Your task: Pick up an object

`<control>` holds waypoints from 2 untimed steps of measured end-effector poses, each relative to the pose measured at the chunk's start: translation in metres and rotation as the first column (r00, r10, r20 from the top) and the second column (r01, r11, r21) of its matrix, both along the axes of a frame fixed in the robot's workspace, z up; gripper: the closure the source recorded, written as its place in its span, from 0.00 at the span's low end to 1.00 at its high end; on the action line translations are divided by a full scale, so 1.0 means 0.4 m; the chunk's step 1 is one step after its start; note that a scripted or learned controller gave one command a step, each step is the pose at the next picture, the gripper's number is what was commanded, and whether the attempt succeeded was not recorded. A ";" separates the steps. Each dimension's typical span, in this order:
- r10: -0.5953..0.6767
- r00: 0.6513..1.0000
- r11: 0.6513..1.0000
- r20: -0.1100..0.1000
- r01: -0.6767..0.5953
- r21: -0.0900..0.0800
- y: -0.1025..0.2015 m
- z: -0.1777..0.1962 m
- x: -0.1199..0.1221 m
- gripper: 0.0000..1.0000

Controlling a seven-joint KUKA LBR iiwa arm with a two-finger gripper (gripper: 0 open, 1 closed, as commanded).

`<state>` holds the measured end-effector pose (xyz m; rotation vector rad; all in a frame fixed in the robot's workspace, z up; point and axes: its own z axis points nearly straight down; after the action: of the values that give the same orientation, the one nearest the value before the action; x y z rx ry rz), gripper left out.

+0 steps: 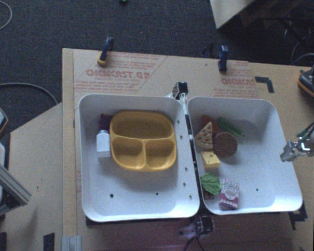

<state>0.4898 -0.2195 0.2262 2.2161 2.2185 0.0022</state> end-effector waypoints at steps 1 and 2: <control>0.005 1.000 1.000 -0.003 -0.005 0.003 0.131 -0.014 0.056 1.00; 0.005 1.000 1.000 -0.001 -0.005 0.002 0.239 -0.031 0.150 1.00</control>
<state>0.5500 -0.1240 0.2139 2.2117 2.2260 0.0043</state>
